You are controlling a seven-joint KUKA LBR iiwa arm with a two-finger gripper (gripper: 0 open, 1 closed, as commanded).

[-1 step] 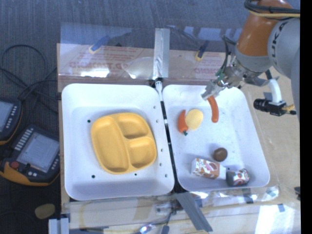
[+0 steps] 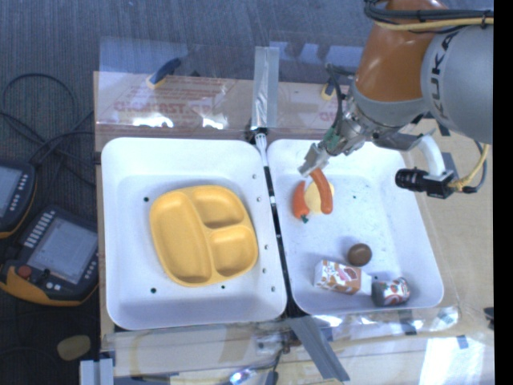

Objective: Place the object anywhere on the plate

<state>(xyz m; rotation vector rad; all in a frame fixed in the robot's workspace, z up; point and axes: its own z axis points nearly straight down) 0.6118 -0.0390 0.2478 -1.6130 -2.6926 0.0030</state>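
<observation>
A yellow plate (image 2: 204, 233) with three compartments lies in the left bin (image 2: 128, 175), nothing on it. In the right bin (image 2: 397, 223), near its upper left, sits a cluster of toy food: an orange-red sausage (image 2: 322, 186), an orange carrot-like piece (image 2: 299, 201) and a yellow piece (image 2: 323, 206) under them. My gripper (image 2: 313, 163) slants down from the right. Its tip is just above the top end of the sausage, touching or nearly touching it. Nothing shows as held.
A brown ball (image 2: 359, 254), a small printed carton (image 2: 340, 277) and a small can (image 2: 391, 290) lie along the right bin's front. The ridge between the bins (image 2: 272, 215) separates the cluster from the plate. A teach pendant (image 2: 48, 255) lies off the bench at left.
</observation>
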